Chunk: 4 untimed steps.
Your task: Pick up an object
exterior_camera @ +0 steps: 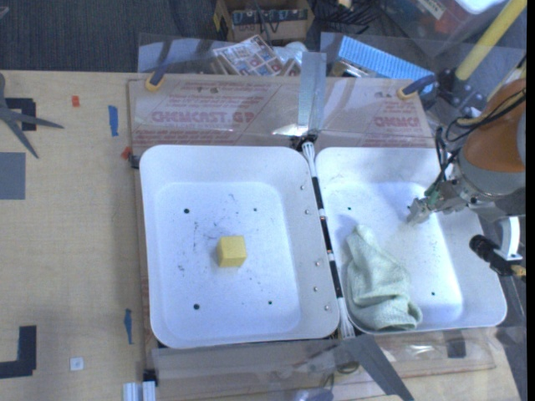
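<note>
Your pincer (418, 211) hung over the right bin (485, 307); I could not tell its state. The cloth (380, 282) lay nearby below-left. You needed to center over a raised fold, then descend straight.

The robot arm (498, 153) is cut off by the right edge, so just its orange band and wrist are visible. Its gripper (420, 210) is small and blurred above the right bin (476, 307), and the state of its tip cannot be made out. A crumpled pale green cloth (380, 282) covers part of that bin's floor and its lower left wall. Beyond the bins, boxes and printed packaging (251, 53) sit behind glare on clear plastic sheeting (251, 111), their lettering unreadable. A yellow bar (497, 27) runs off the top right corner.
</note>
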Tool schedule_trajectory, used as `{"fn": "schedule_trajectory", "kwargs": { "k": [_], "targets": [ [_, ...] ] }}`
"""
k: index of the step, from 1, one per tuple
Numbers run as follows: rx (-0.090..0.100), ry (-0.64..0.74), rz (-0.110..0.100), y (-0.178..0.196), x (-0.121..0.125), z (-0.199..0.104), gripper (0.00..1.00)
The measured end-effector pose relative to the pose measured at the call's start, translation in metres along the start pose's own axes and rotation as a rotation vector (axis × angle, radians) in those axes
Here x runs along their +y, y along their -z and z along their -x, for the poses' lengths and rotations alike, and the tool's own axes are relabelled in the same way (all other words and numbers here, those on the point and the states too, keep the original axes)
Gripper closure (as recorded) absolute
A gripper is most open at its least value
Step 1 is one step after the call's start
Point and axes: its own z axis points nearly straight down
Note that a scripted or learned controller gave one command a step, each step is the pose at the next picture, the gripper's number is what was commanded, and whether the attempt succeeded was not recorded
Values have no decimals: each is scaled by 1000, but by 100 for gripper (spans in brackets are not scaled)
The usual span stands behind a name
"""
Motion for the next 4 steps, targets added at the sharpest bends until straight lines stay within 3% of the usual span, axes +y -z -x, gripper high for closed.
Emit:
{"fn": "schedule_trajectory", "kwargs": {
  "k": [1,2,3,4],
  "targets": [
    [0,77,0,-7,-65,-35,100],
    [-7,279,6,-6,-94,-67,100],
    [-11,582,4,-6,-90,-87,100],
    [3,287,-7,87,-32,-183,100]
  ]
}}
